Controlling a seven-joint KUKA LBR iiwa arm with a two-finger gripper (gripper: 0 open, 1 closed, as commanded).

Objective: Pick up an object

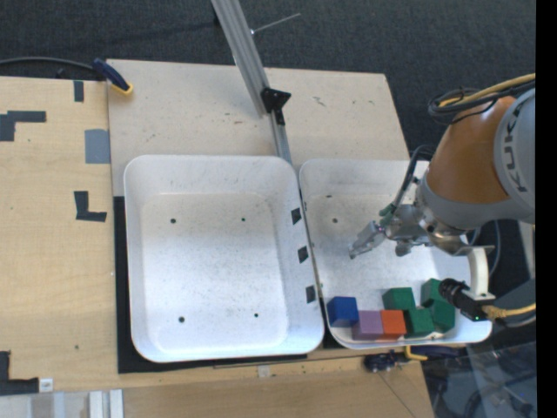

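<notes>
Several small blocks lie huddled along the front edge of the right bin point(348, 190): a blue block point(343, 310), a purple block point(371, 323), an orange block point(393, 322) and green blocks point(402, 300) point(438, 312). My gripper point(370, 232) hangs over the middle of the right bin, behind and slightly left of the blocks, clear of them all. It is open and holds nothing. The grey wrist and its orange band point(466, 159) cover the bin's right side.
The left bin point(139, 233) stands directly beside the right one, their rims touching. A slanted metal rail point(244, 46) runs from the top down to the joint between the bins. The wooden bench point(52, 172) extends to the left.
</notes>
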